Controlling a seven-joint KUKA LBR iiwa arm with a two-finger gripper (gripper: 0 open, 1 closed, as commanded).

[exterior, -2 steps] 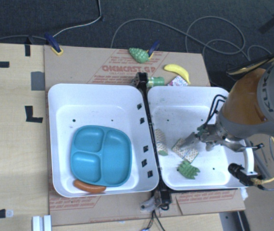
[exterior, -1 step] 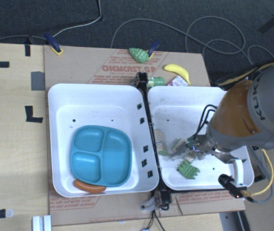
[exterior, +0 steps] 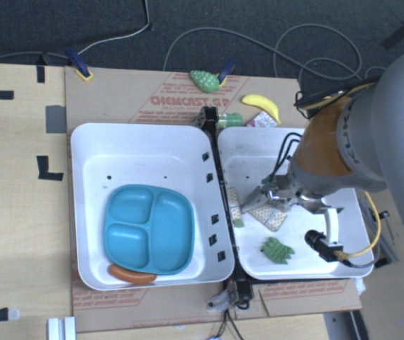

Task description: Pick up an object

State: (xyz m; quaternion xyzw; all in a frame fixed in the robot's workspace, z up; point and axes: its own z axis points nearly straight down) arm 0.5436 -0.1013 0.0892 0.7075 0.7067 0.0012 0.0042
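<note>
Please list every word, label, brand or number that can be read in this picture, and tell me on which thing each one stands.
"CHEMCAST GP", in red print on the brown cardboard sheet behind the two bins.
A smaller red line below it on the same sheet: too blurred to read.
Red print on the cardboard strip before the left bin: too small to read.

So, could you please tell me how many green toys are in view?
2: one green toy lies in the right bin near its front; the other sits on the cardboard behind the bins. The arm may hide more.
</note>
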